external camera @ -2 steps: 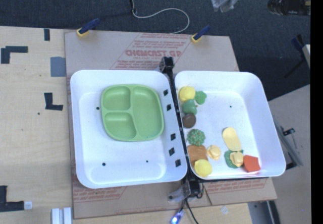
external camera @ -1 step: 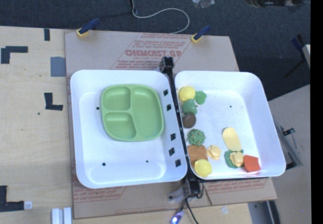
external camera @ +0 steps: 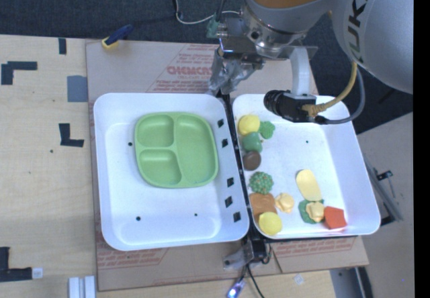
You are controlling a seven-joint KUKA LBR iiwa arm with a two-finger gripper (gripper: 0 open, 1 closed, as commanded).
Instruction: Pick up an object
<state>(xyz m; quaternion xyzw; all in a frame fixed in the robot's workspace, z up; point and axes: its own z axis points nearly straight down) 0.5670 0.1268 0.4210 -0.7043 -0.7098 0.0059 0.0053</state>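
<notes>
right bin [external camera: 336, 156] with toys along its left wall, green plate [external camera: 177, 149] alongside

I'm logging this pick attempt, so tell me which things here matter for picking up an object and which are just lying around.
For the job:
- tool, above the bins' far edge
- right bin
- yellow ball
- brown ball
- broccoli piece
- orange block

Lying about:
- left bin
- green divided plate
- blue-and-yellow clip on the bench

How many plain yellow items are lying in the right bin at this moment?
3. One yellow ball near the bin's top left, one yellow ball at the bottom left, and a pale yellow oval piece toward the lower right. The arm overhead may hide others.
</notes>
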